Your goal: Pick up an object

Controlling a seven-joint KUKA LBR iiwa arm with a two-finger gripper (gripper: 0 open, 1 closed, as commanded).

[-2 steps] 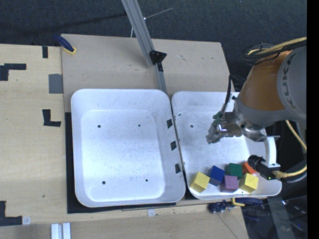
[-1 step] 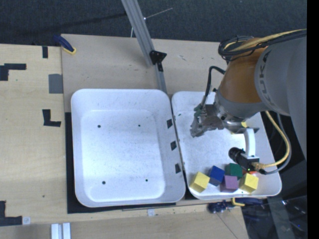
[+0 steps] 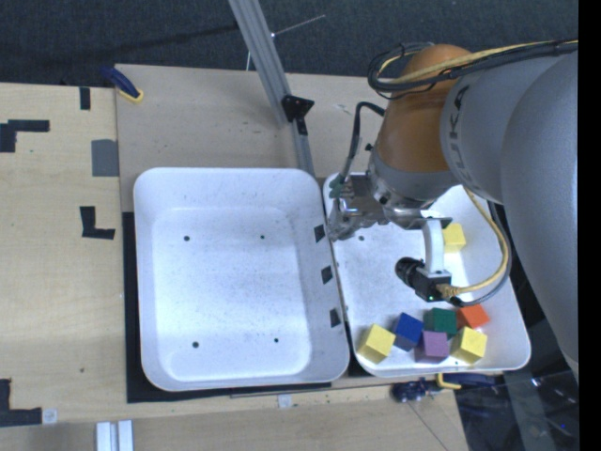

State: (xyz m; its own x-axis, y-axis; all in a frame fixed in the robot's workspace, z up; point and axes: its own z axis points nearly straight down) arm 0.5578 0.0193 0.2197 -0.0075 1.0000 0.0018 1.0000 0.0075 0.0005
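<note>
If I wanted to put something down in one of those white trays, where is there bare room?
The left bin offers its whole floor, bare from wall to wall. In the right bin it is crowded: coloured blocks cluster along its near edge, among them a blue block and a purple block, with the arm above. A small bare patch lies between blocks and arm.

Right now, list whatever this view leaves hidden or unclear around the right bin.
- End effector: seen from above at the right bin's left wall; its own body and the wrist hide the tips, and whether anything sits between them.
- Right bin: the arm covers its far right corner.
- Orange block: partly behind the yellow cable.
- Green block: partly overlapped by the purple block.
</note>
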